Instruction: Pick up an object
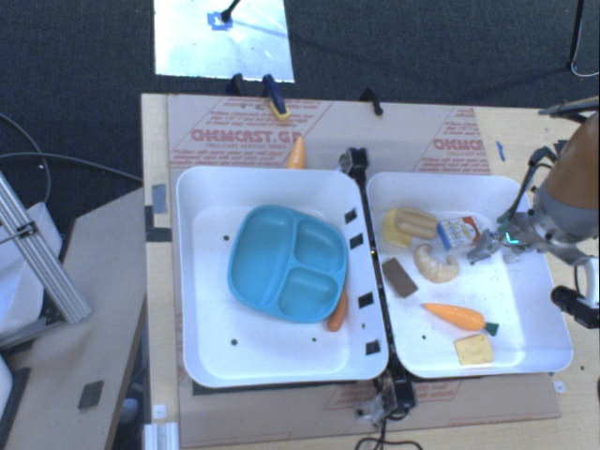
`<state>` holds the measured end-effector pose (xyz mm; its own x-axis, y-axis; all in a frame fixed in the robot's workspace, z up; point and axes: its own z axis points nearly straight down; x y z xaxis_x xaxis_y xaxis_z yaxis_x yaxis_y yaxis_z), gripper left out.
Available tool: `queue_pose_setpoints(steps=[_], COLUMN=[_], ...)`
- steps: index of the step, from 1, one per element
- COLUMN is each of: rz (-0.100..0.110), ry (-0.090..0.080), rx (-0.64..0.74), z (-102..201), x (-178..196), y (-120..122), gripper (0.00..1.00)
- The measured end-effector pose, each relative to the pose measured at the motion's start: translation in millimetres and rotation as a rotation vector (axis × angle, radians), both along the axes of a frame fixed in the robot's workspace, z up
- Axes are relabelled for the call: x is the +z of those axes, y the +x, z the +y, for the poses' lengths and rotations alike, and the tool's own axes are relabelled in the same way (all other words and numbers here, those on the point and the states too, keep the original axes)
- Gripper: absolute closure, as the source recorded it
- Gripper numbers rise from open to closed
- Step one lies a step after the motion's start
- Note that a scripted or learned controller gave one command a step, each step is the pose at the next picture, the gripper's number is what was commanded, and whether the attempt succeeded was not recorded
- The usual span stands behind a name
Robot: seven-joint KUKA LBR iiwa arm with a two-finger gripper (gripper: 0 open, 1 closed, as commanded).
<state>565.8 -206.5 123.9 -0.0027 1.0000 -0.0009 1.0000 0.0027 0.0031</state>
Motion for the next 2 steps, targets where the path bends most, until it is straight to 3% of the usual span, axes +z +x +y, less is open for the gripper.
queue_pose_setpoints(steps=[1, 2], rz=[0.010, -0.004], ry=[0.003, 0.000], rx=[-0.005, 0.004], z=[-0.5, 1.7], x=[-24.6, -39.1], y=[-71.4, 15.5], gripper=[0.00, 0.00])
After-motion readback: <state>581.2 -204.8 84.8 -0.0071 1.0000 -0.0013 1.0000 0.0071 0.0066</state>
